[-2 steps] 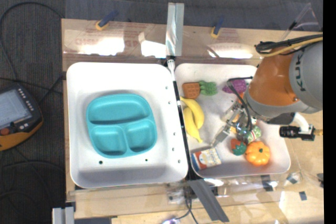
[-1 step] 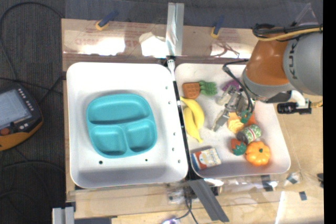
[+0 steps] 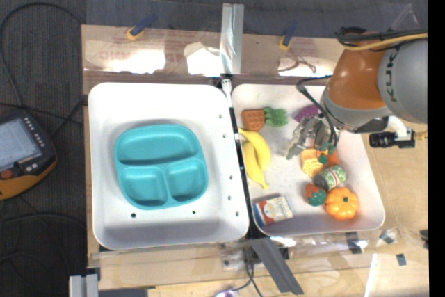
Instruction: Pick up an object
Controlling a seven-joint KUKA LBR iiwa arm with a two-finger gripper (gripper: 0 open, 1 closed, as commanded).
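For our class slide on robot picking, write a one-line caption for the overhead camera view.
Robot hand lowered into the right bin among toy foods, beside a banana; teal tray in the left bin.

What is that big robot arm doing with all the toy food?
The robot arm has reached into the right bin and its gripper is low among the toys, beside a small yellow and orange piece. It is hard to tell whether it has grabbed anything. A banana, a small pumpkin, a carrot and a little box lie around it. The left bin holds a teal divided tray.
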